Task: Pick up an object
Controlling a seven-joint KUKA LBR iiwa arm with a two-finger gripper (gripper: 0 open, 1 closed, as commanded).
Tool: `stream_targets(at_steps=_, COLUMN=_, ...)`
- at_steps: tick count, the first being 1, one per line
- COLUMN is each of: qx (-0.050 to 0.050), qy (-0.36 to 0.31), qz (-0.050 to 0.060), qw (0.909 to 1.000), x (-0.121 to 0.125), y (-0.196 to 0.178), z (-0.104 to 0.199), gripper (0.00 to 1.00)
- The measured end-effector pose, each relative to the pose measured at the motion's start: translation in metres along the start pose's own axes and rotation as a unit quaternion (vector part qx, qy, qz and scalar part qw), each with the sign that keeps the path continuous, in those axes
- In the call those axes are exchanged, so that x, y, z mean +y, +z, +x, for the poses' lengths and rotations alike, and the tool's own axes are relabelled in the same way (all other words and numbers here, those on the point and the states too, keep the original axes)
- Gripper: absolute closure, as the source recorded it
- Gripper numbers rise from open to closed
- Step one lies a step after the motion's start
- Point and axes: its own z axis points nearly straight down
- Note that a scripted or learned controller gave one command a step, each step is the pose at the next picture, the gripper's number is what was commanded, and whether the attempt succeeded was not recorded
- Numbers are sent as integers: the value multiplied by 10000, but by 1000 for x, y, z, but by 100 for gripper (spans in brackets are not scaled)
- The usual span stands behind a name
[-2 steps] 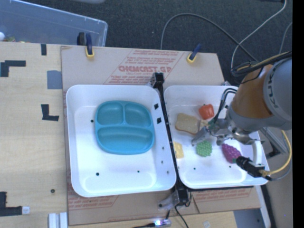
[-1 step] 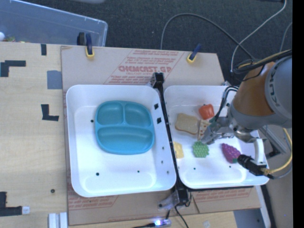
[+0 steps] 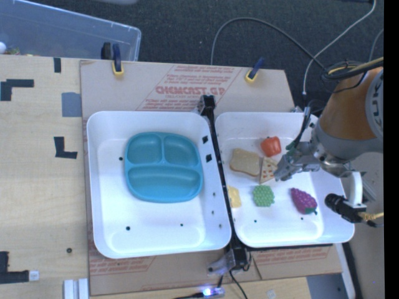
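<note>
The right bin (image 3: 249, 124) holds several toy foods: a red pepper (image 3: 270, 146), a tan bread slice (image 3: 245, 162), a cracker (image 3: 267, 169), a green broccoli piece (image 3: 263, 195), purple grapes (image 3: 303, 199) and a yellow cheese piece (image 3: 234, 196). My gripper (image 3: 283, 170) reaches in from the right and hangs low at the cracker's right edge, just below the red pepper. Nothing shows between its fingers.
The left bin (image 3: 106, 229) bears a blue divided plate (image 3: 164, 167). A black divider (image 3: 214, 161) runs between the bins. Cables loop behind the right bin. Two clamps (image 3: 117, 64) hold the cardboard at the back.
</note>
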Motion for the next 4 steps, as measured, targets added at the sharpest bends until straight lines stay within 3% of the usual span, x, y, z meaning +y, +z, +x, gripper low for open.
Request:
stream_targets(at_steps=1, qx=4, qy=0, qz=15, qw=10000, x=1, y=-19, z=0, gripper=100)
stream_targets(at_steps=4, qx=8, qy=-35, qz=33, qw=10000, x=-14, y=-36, z=173, gripper=100)
